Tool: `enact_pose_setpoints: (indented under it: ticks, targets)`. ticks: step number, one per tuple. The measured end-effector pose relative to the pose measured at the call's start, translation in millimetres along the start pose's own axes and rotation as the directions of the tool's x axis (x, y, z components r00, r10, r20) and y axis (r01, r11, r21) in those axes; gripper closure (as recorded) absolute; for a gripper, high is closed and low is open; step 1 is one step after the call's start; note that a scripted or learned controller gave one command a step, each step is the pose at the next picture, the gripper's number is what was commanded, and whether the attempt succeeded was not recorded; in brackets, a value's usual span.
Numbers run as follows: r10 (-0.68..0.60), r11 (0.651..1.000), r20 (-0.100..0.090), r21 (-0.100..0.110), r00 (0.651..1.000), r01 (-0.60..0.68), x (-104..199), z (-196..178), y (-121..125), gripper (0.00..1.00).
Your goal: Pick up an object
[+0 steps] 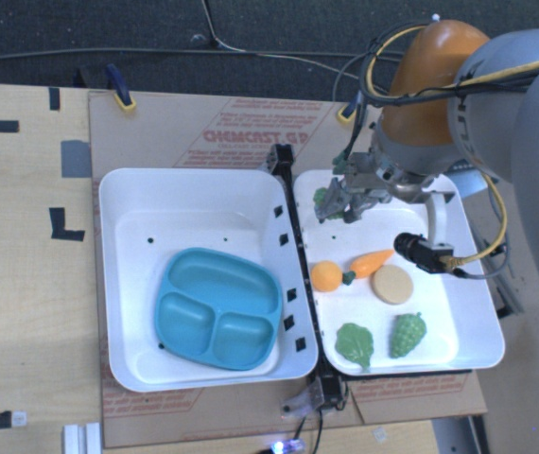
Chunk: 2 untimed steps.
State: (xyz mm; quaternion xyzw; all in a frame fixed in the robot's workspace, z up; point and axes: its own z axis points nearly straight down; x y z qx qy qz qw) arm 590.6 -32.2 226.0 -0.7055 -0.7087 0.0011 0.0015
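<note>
My gripper (341,202) hangs low over the far left part of the right bin (473,343). A small green object (321,197) shows at its left side, partly hidden by it; I cannot tell whether it is held. Nearer the front lie an orange ball (325,276), a carrot (371,262) and a beige round piece (392,285). A green leafy piece (355,343) and a green bunch of grapes (408,334) lie at the bin's front.
The left bin (128,206) holds a blue divided plate (217,307). A black divider (293,244) runs between the bins. The arm's grey body and orange band (440,50) loom over the right bin's back, with cables (459,258) trailing beside it.
</note>
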Motion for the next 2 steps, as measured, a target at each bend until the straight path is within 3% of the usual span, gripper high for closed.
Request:
enact_pose_setpoints:
  ticks: [2]
  targets:
    - [-0.003, 1.000, -0.001, -0.001, 1.000, 0.003, 96.6, -0.2, -37.9, 1.00]
